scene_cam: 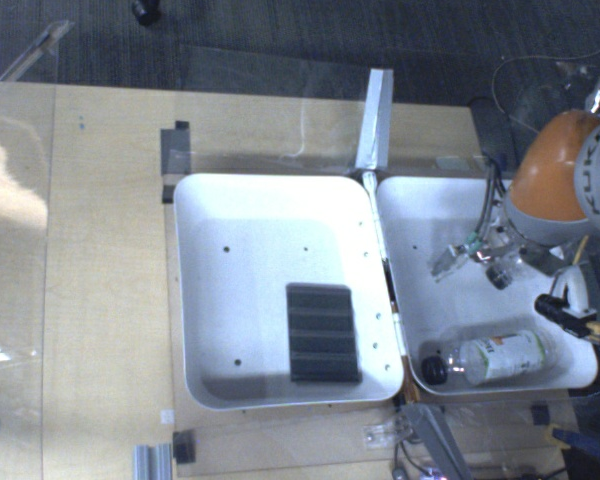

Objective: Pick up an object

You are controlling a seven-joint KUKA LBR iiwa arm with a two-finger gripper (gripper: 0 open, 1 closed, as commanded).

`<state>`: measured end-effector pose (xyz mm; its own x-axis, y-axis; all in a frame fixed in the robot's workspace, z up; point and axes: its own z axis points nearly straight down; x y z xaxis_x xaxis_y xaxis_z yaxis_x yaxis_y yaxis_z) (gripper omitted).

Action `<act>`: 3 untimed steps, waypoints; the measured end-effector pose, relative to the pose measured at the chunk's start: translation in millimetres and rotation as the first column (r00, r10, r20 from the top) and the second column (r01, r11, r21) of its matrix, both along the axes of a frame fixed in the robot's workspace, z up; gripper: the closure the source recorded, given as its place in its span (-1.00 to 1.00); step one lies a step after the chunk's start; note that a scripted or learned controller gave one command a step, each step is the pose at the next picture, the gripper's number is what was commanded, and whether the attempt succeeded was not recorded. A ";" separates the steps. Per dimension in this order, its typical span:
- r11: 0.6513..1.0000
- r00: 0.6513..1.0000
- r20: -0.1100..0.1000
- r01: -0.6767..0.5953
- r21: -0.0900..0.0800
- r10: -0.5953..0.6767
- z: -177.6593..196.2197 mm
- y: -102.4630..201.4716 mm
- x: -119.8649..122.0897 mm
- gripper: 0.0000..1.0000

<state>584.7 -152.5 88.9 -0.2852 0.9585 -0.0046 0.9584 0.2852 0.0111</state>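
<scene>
As it lies, bottle (492, 358) crosswise, cap leftward

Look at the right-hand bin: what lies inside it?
A clear bottle with a dark cap lies on its side along the near wall of the right bin. The arm hangs over the bin's far right, covering the floor beneath.

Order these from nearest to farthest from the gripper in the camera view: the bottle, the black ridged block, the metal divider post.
1. Bottle, right bin, just below the gripper.
2. Metal divider post, above the bins.
3. Black ridged block, left bin.
</scene>
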 end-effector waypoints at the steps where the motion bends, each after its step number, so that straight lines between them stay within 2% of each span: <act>1: 1.000 1.000 -0.002 0.027 0.001 -0.027 -1.1 -46.5 44.1 -1.00; 2: 1.000 1.000 0.005 0.022 0.000 -0.022 11.2 -44.5 46.8 1.00; 3: 1.000 1.000 0.005 0.022 0.000 -0.022 11.2 -44.5 46.8 -1.00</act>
